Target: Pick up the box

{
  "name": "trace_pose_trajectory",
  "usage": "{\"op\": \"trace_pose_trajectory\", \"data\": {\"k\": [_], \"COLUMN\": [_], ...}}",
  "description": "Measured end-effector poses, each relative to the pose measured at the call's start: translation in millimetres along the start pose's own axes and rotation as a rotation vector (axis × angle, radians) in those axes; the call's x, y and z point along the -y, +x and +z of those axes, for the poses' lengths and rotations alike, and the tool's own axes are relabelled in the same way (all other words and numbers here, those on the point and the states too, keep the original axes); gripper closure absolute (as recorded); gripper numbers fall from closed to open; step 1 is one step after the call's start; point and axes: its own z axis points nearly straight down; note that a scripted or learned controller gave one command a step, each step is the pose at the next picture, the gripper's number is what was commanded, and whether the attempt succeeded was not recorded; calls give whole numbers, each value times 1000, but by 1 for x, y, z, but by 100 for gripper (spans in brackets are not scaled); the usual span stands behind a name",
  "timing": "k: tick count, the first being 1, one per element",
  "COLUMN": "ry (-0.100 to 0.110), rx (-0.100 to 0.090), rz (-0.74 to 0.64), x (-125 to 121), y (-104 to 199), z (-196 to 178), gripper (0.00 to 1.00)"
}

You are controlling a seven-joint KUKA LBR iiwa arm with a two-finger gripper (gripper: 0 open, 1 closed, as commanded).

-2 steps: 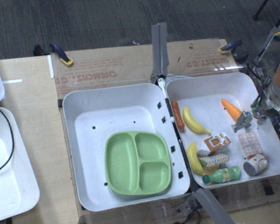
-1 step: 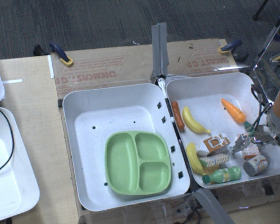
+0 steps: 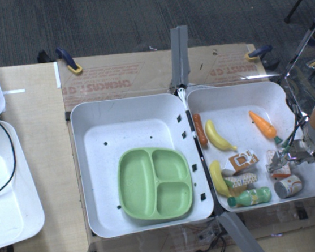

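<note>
The gripper [image 3: 280, 161] sits low inside the right bin [image 3: 230, 93], close to that bin's right wall, and how far the jaws stand apart I cannot tell, the metal there is a tangle of glints. Nothing shows clearly between them. The box [image 3: 243, 161], white with an orange and brown print, lies in the middle of the right bin, near the gripper but apart from it. Just under the box rests a brown packet [image 3: 243, 181], and below that a green bottle [image 3: 250, 198] on its side along the bin's near wall. A small can [image 3: 288, 186] lies just beneath the gripper. One banana [image 3: 218, 136] lies above the box, a second banana [image 3: 217, 179] beside its left edge, a sausage [image 3: 200, 130] against the left wall, and a carrot [image 3: 263, 125] towards the far right corner. The left bin [image 3: 90, 136] holds a green divided plate [image 3: 155, 182]. Both bins rest on a pale wooden table [image 3: 34, 98], cardboard [image 3: 117, 76] clamped along its far edge, dark carpet [image 3: 132, 11] beyond.
</note>
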Motion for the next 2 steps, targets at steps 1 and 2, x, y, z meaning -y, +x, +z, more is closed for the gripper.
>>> {"op": "trace_pose_trajectory", "data": {"k": [1,2], "ry": [-9,-7], "rx": [6,6], "rz": [-1,-25], "x": [4,-9], "y": [79,46], "z": [-123,-101], "gripper": [100,100]}}
